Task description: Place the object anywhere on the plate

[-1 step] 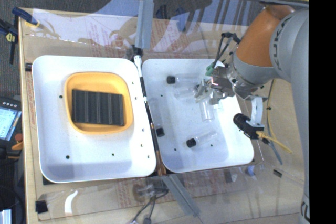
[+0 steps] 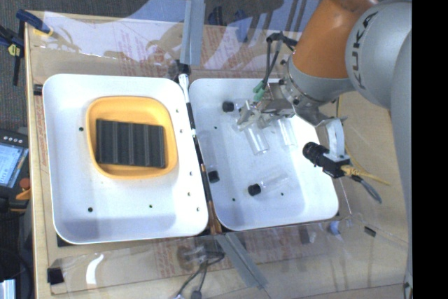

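A yellow plate [image 2: 129, 110] rests in the left white bin [image 2: 70, 206]. A dark ribbed rectangular block [image 2: 131, 142] lies flat on the plate's middle. My gripper [image 2: 271, 136] hangs over the upper middle of the right bin [image 2: 308, 210], well away from the plate. Its two clear fingers [image 2: 257, 141] point down and stand apart, with nothing between them. The gripper is open.
Small black pieces lie in the right bin: one at the upper left [image 2: 227, 106], one near the front [image 2: 254, 189] beside a clear bit [image 2: 275, 181], and one by the left wall [image 2: 212, 176]. The arm's orange band [image 2: 332, 31] looms over the bin's far right corner.
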Robot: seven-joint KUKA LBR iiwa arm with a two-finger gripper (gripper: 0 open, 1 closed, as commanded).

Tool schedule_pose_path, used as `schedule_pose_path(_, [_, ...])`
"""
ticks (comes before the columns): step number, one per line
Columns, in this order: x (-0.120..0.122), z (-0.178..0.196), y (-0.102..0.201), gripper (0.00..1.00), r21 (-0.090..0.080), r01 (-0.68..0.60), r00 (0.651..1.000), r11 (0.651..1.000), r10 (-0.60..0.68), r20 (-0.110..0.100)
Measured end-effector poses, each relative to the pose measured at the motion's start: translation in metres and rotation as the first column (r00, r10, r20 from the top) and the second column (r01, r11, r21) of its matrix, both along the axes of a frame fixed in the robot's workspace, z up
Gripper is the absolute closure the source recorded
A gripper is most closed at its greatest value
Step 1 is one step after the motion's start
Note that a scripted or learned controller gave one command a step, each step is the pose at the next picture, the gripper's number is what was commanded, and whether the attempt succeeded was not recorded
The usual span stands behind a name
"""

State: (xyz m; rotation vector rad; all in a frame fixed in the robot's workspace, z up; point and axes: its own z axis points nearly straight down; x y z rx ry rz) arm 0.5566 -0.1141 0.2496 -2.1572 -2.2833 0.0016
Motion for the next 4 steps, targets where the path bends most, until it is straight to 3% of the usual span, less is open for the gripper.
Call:
schedule_pose_path(1, [0.045,-0.037,0.024,1.0,0.0,-0.286,0.958,0.958,0.286,0.0])
schedule_pose_path(2, [0.065,-0.037,0.076,1.0,-0.001,-0.503,0.864,0.864,0.503,0.002])
schedule_pose_path(3, [0.087,-0.034,0.096,1.0,-0.001,-0.687,0.727,0.727,0.687,0.002])
schedule_pose_path(4, [0.087,-0.034,0.096,0.0,-0.002,-0.686,0.727,0.727,0.686,0.002])
